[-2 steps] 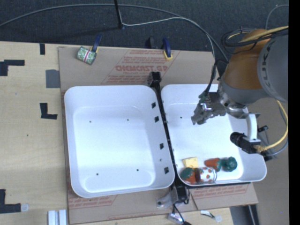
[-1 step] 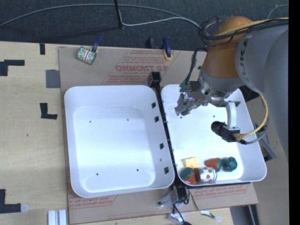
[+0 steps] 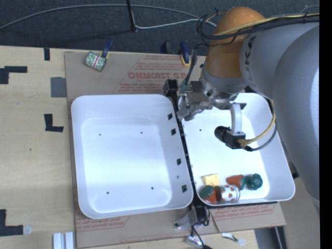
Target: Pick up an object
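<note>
Nearest the camera, a small cluster of objects is gathered at the near edge of the right bin (image 3: 280,165): a yellow block (image 3: 210,179), a green and red toy (image 3: 207,192), a white and red piece (image 3: 229,193), an orange piece (image 3: 235,180) and a teal ball (image 3: 253,181). They lie close together, some touching, probably because they have slid or been dropped toward that low edge, so any one of them could serve as the thing to be picked up.

The left bin (image 3: 124,154) is seen with a bare white floor, likely kept as the place for drop-offs.

The gripper (image 3: 188,105) is held at the far left corner of the right bin, close to the divider between the bins and well apart from the cluster. Whether it is open or closed cannot be told, as it is hidden by the wrist and cables. Nothing is seen held by it.

A long move toward the near edge would be called for, judged from this spacing. A small green and white item (image 3: 95,61) is left on the cardboard (image 3: 150,74) beyond the bins, out of play.
</note>
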`<act>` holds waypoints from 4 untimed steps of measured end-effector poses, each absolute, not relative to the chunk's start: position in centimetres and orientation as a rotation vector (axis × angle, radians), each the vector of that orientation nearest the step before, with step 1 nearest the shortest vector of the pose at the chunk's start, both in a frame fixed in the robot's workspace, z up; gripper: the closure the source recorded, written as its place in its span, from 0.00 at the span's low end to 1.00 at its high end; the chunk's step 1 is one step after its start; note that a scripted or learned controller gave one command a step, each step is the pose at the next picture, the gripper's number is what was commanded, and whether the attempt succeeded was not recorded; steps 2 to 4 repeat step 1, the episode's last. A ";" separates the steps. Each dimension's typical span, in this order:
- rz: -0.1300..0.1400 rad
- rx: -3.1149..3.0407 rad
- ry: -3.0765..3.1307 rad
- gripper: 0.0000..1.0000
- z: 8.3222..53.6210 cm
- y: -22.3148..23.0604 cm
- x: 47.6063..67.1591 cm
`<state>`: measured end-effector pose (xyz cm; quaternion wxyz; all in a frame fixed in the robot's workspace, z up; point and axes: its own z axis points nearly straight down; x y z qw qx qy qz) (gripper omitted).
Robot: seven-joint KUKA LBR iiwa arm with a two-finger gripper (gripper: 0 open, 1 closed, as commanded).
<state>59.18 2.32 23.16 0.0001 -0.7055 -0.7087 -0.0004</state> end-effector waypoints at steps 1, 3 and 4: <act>-0.001 -2.216 -2.225 1.00 23.8 6.8 61.0; -0.001 -2.216 -2.225 1.00 23.8 6.8 61.0; -0.001 -2.216 -2.225 1.00 23.8 6.8 61.0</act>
